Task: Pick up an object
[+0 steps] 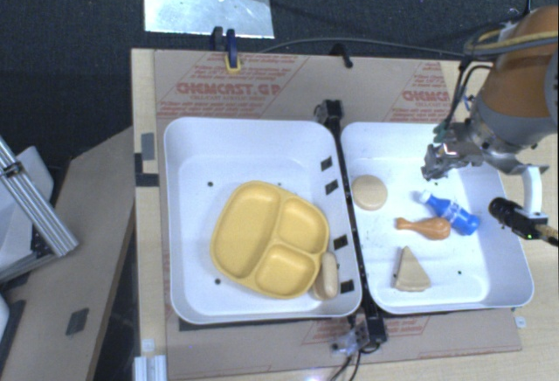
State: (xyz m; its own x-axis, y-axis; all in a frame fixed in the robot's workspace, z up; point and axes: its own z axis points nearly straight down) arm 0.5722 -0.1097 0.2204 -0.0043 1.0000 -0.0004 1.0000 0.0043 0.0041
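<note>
My gripper (437,162) hovers above the bottle (447,210); finger state indiscernible. Bottle judged light, slippery; grasp mid-body.

two bins (262,130); one tray (271,238); five foods (369,192)

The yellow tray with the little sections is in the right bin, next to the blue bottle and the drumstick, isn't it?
Not quite. The camera view shows the yellow tray in the left bin, with a small tan bread roll beside it. The blue bottle and the drumstick are in the right bin, where the hand hovers.
</note>
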